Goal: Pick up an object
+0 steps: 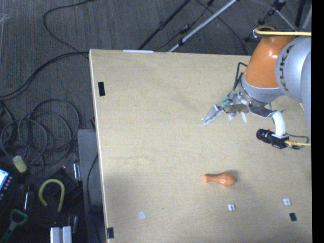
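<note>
My jaws hang released and empty above the surface, well apart from the 1 orange gourd lying nearer the camera, so I judge I'm approaching and must next descend over it.

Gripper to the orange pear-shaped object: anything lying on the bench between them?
No. In the camera view the gripper sits above the orange pear-shaped object, and the stretch of tan bench between them is bare wood.
</note>
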